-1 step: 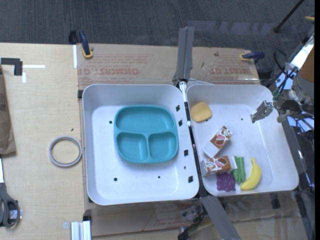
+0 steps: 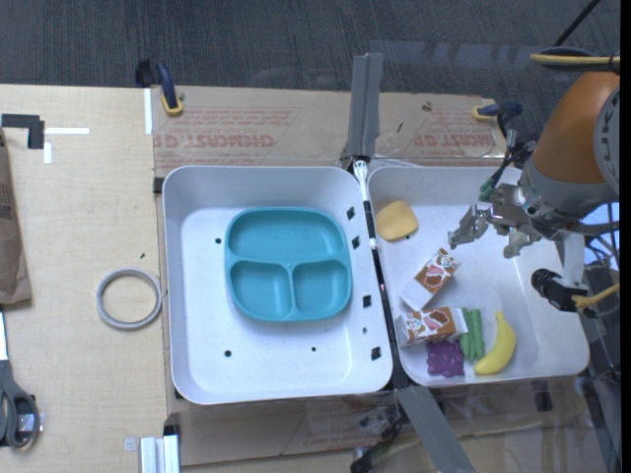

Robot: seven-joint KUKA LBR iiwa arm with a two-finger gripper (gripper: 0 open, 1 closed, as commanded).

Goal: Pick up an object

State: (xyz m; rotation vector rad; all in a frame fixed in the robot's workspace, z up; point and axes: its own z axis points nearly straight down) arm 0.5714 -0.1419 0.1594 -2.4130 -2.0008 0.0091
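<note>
Fingers [image 2: 490, 232] spread, holding nothing; right bin [image 2: 552, 368]: two cartons [image 2: 435, 273], one banana [image 2: 498, 346].

Grey KUKA iiwa arm [image 2: 592, 156], broad orange band above wrist, silver metal two-finger gripper [image 2: 490, 231] (thin, angular fingers), black cables along wrist, yellow cable by black fitting below

My bench [image 2: 79, 225] is pale wood, evenly lit, with no hard shadows. Dark grey carpet [image 2: 246, 18] lies beyond its far edge. Brown printed cardboard [image 2: 256, 131] covers the bench under the two white bins [image 2: 182, 294]. A roll of tape [image 2: 129, 298] rests left of them, well apart. Scissors [image 2: 18, 414] lie at the near left edge. A yellow-handled clamp [image 2: 170, 95] grips the far edge.
</note>
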